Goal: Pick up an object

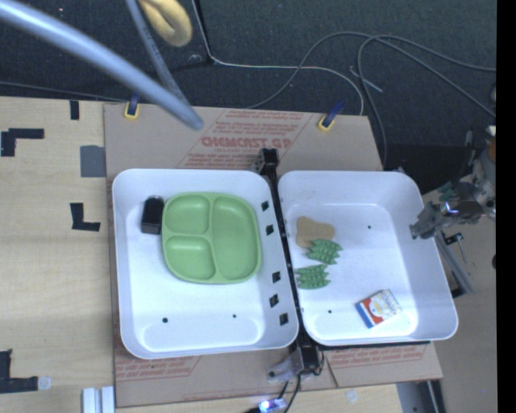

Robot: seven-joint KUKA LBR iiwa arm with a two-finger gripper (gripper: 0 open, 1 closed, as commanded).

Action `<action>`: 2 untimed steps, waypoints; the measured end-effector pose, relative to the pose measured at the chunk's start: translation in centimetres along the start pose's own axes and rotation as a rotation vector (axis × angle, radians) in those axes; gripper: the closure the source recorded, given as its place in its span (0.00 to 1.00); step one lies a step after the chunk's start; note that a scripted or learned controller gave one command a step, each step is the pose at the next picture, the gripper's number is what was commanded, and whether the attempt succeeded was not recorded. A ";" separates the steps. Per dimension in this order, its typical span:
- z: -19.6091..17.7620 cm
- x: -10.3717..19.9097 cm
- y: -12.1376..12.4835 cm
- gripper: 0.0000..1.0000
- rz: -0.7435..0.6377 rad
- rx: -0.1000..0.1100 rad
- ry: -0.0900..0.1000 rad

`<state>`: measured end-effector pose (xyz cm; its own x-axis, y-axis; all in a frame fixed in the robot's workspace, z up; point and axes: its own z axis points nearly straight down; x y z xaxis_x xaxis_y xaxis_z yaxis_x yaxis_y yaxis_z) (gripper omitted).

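The arm enters at the 3 o'clock edge of the camera view and is mostly cut off there. The gripper [429,221] is a small blur of grey metal over the right rim of the right bin [403,187] — whether it is spread or closed cannot be told, and nothing can be seen in it. A blurred grey bar [105,60] slants in from 11 o'clock and hides part of the bench's far edge; a yellowish blob [167,20] near its top is too soft to name.

The candidate objects lie in both bins. In the right bin, a tan, flat, biscuit-like piece [312,229] sits toward 10 o'clock of the bin floor. Just below it lie two green leafy toy pieces: the upper one [324,251] touches or nearly touches the tan piece, and the lower one [313,277] is just beside it. A small red, white and blue packet [378,308] lies well apart at the bin's 5 o'clock, tilted.

In the left bin [129,266], a green divided plate [213,239] takes up the middle, with a small black block [151,215] touching its 9 o'clock edge — what the block is cannot be made out.

Black clips [274,278] join the bins along their shared wall. Both rest on a cardboard sheet [242,133] with red print, held by a yellow clamp [131,108] and a blue clamp [330,119] at its far edge. Cables [339,56] trail over the dark floor at 12 to 2 o'clock.
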<state>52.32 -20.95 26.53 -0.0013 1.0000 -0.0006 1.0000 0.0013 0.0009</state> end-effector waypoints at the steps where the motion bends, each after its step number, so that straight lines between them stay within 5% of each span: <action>1: 1.6 5.1 1.5 1.00 -0.005 0.002 0.002; 2: 2.0 10.0 1.8 1.00 -0.005 0.002 0.002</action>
<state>54.14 -10.93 24.49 -0.0059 1.0000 0.0011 1.0000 0.0059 -0.0010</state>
